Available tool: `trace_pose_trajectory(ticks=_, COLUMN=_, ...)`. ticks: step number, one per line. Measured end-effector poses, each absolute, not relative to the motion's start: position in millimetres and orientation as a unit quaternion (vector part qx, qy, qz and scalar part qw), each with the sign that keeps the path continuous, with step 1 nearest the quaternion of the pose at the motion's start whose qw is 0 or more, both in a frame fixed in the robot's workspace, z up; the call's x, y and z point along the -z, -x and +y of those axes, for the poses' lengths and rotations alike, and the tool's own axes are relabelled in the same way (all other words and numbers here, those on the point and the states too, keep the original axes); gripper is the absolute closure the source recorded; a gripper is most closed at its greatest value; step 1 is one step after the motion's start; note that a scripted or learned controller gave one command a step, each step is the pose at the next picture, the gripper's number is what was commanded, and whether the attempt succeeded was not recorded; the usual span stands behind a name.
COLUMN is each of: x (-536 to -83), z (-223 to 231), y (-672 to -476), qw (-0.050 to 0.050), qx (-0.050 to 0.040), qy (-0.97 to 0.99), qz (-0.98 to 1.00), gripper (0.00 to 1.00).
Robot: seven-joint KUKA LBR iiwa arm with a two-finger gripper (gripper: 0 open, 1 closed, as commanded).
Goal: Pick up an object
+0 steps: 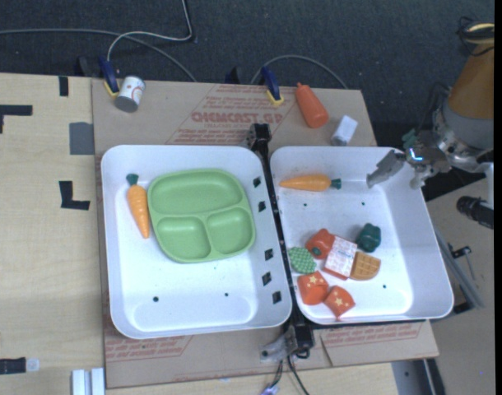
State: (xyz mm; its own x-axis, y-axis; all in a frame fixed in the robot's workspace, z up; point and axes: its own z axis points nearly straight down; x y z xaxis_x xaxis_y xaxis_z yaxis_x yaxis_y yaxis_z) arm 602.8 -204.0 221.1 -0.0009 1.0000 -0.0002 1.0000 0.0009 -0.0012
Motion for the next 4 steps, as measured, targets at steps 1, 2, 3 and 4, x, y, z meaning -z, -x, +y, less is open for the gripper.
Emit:
trace_pose_trajectory(ticks=1, x=-94.2, z=-221.8, y=-595.8, qw=0.000, qx=0.0000, qy=0.707, qz=-0.708, gripper=0.00)
trace_pose_trajectory(ticks=2, x=-87.2, z=-191.6, y=-551.7, qw=-0.004, qx=0.0007, qy=0.707, qz=-0.707, gripper=0.00)
trace_pose_trajectory(ticks=3, x=-97.4, z=-192.3, y=-552.2, qw=-0.005, qx=0.0004, qy=0.707, qz=-0.707, gripper=1.00)
trace_pose_trajectory(ticks=4, x=-149.5, z=-123.7, y=-578.5, qw=0.000, qx=0.0001, qy=0.706, qz=-0.708, gripper=1.00)
